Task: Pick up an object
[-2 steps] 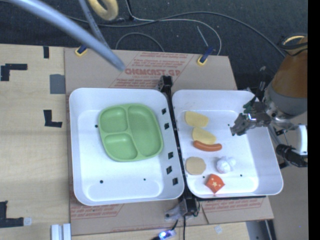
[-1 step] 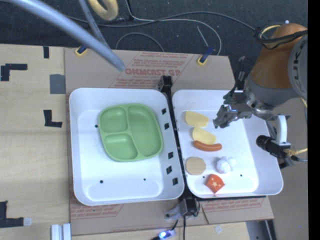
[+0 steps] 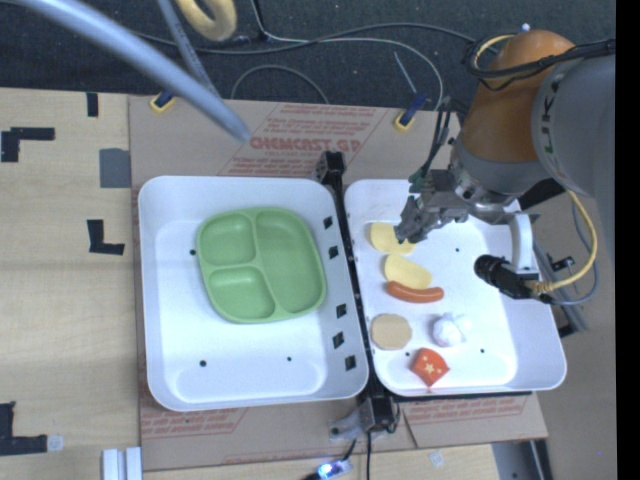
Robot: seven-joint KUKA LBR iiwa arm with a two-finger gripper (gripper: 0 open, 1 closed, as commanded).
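My gripper point(image 3: 408, 230) hangs low over the back left part of the right bin point(image 3: 520, 353), right beside a yellow food piece point(image 3: 381, 237) at the bin's left wall. A second yellow piece point(image 3: 407, 270) lies just in front of it. Further forward lie a red sausage point(image 3: 414, 292), a tan round cookie point(image 3: 391, 331), a white lumpy item point(image 3: 447, 329) and a red piece with a yellow star point(image 3: 429, 365). The arm hides the fingertips from above.
The left bin point(image 3: 170, 358) holds a green divided plate point(image 3: 262, 264). A black divider point(image 3: 340, 258) runs between the bins. A black cylindrical part point(image 3: 503, 274) with cables sticks out over the right bin's right side. Grey bars cross the upper left.
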